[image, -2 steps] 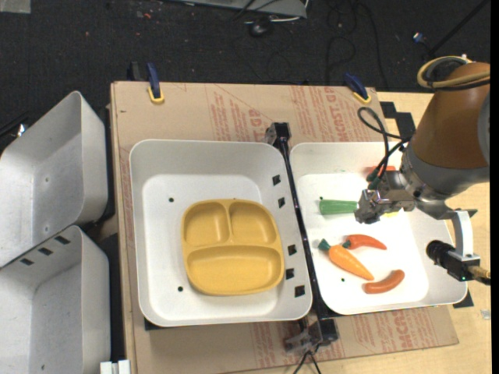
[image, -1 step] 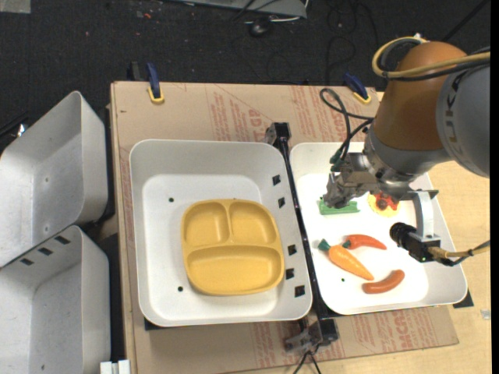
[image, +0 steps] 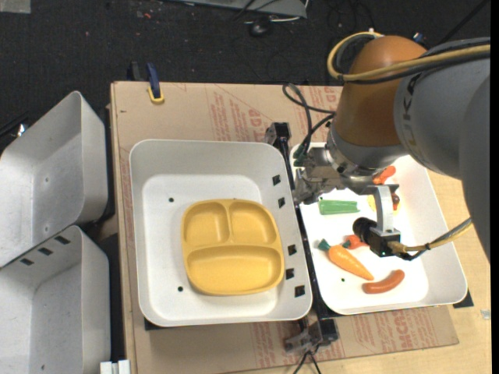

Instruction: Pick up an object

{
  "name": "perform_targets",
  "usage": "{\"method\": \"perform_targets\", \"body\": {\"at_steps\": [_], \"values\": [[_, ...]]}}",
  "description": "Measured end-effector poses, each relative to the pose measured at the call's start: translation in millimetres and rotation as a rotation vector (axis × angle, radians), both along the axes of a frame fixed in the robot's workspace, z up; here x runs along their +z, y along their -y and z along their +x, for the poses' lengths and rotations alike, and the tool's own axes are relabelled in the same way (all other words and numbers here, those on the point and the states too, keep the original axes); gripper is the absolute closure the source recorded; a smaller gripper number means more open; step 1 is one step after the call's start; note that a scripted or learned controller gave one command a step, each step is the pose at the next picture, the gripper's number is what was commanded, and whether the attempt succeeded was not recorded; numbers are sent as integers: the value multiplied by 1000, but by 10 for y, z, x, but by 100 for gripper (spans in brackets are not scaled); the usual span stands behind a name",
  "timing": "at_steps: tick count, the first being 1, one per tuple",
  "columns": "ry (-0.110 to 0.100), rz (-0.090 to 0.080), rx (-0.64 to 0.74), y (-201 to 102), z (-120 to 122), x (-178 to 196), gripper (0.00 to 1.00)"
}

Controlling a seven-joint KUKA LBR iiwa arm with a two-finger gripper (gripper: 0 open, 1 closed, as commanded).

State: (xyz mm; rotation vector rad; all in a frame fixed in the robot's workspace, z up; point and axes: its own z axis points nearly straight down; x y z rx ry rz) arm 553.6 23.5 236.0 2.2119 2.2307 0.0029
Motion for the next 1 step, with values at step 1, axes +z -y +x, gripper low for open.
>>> {"method": "perform_targets", "body": {"at_steps": [1], "values": [[1, 0, 0, -558, 251, -80, 100]]}}
